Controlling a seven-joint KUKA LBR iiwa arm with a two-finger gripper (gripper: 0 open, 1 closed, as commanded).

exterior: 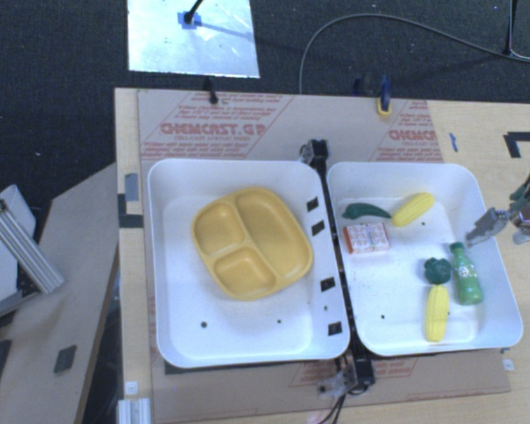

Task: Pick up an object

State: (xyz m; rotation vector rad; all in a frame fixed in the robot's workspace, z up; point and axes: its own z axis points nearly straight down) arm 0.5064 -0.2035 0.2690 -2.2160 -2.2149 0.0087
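Bench [247, 117], two bins, yellow tray [252, 241]

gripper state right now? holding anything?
Gripper: at the right bin's right rim, above the green bottle; open or closed cannot be told, nothing visibly held.

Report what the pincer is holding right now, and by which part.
Nothing is held. The pincer hovers at the right bin's right edge, above the green bottle, with nothing between its fingers.

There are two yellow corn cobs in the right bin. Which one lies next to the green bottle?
The lower corn cob, near the bin's front edge, beside the green bottle. The other corn cob lies further back by the green pepper.
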